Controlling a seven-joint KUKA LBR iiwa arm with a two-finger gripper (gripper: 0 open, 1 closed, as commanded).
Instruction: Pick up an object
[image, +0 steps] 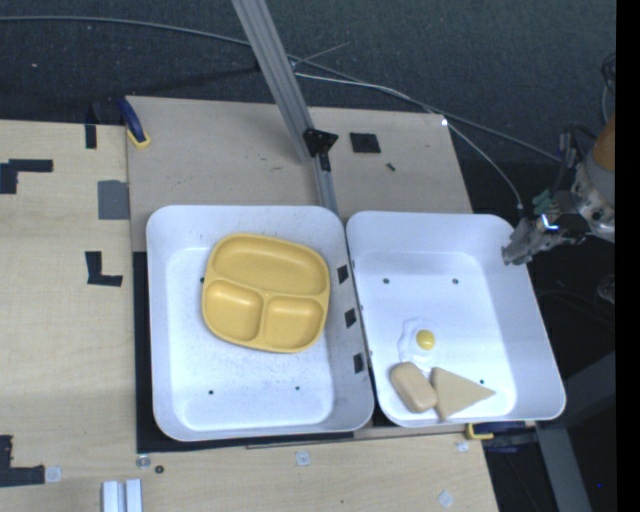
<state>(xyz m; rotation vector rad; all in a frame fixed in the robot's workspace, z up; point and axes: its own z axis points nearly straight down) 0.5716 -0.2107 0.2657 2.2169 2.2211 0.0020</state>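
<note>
Presently, 2 shallow white bins sit side by side on the bench. The left bin (170, 330) holds 1 yellow compartment plate (266, 292), lying flat in the upper half of the bin, with 1 wide section at the top and 2 smaller sections below it.

The right bin (520, 330) holds 3 items grouped in its lower part. A toy fried egg (420, 342), white with a yellow yolk, lies nearest the bin's middle. Just below it rests a tan bread roll (412, 387), and a tan wedge-shaped piece (458, 392) lies immediately right of the roll, the 2 appearing to touch. The upper half of this bin's floor carries nothing but small dark marks.

The gripper (520, 248) is seen at the right edge of the view, over the upper right rim of the right bin, well apart from the 3 items. Nothing is visible between its fingers, and whether they stand apart or together cannot be told at this size and angle.

A grey metal bar (285, 85) runs at a slant from the top of the view down to the gap between the bins. Thin cables (400, 95) cross the dark floor above the bench. A blue and yellow clamp (134, 122) sits at the board's upper left corner.
</note>
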